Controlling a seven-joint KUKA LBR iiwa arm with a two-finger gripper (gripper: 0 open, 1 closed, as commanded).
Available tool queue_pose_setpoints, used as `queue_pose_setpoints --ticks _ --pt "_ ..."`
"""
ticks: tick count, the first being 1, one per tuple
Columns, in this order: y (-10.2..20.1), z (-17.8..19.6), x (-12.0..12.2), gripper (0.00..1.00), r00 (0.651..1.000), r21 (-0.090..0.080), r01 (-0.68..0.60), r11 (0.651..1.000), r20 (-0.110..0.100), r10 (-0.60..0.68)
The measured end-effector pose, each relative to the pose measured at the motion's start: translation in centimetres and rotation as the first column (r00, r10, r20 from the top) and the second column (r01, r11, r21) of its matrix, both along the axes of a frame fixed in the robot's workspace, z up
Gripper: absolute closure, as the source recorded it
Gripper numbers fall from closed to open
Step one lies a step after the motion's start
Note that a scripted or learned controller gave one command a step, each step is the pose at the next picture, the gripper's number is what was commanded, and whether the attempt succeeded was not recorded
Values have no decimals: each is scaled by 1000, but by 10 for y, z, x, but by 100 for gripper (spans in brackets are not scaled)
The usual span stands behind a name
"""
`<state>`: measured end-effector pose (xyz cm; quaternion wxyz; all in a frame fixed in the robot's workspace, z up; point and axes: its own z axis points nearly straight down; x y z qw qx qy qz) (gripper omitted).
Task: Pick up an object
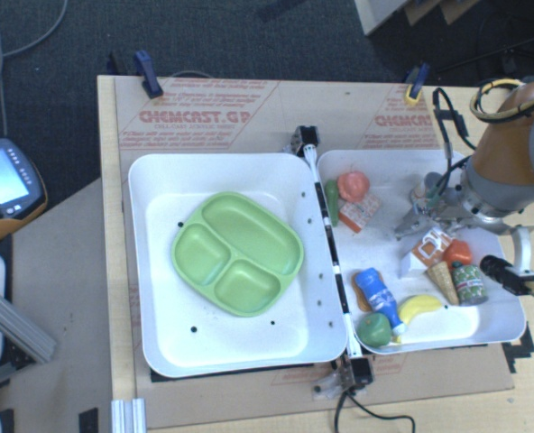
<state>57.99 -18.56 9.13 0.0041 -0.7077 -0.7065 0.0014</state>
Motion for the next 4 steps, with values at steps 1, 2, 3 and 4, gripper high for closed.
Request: queue_pose_setpoints --ticks 1,2,3,4 --pt "-30 -6 63 0 1000 -1 -5 1000 10 5" --pt "-4 -6 88 0 1000 -5 -6 1000 13 6" --pt "-6 5 88 100 1000 -8 -4 1000 16 4" --pt "112 100 72 100 1000 0 -13 1000 18 13"
